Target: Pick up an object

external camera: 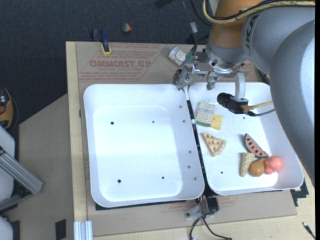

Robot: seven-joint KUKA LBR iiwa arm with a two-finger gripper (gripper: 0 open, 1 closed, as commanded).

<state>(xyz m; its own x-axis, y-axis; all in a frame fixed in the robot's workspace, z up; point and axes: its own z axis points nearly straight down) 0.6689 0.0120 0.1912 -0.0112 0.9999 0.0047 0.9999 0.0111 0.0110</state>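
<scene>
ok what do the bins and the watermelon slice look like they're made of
Bins: probably thin moulded plastic, glossy white, with rounded corners and a soft sheen. Watermelon slice: likely a plastic or rubber toy, with flat red colour, painted dark seeds and a dull finish; which of the two is unclear.

Tan bench (125, 59) – two white bins (135, 144), side by side

Smooth glossy white plastic bins (135, 194) rest on matt brown cardboard (125, 61).

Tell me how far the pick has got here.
Nothing looks picked yet. The end effector sits over the far edge of the right bin. The waffle slice, watermelon slice and the other toy foods all lie on the bin floor. Choosing, grasping and lifting one remain.
</scene>
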